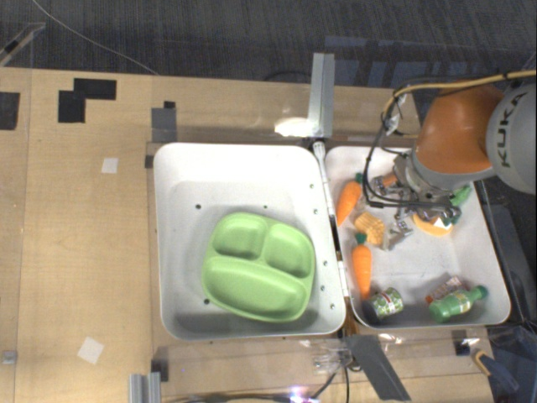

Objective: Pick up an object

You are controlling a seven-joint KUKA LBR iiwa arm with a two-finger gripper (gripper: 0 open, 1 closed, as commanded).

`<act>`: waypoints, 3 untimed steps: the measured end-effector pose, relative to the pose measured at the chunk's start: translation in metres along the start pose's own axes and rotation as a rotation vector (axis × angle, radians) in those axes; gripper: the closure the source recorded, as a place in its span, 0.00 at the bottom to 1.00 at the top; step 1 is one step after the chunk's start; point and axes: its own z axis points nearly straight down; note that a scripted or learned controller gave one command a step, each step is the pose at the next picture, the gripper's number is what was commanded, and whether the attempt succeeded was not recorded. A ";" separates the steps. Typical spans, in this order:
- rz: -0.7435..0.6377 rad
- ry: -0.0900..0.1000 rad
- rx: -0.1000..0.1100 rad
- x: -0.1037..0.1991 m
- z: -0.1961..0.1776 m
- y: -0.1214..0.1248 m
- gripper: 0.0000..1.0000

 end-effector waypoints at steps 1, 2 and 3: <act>0.170 -0.005 0.005 0.069 -0.002 0.028 0.00; 0.287 -0.017 0.010 0.093 -0.004 0.061 0.00; 0.279 -0.031 0.014 0.088 -0.017 0.061 1.00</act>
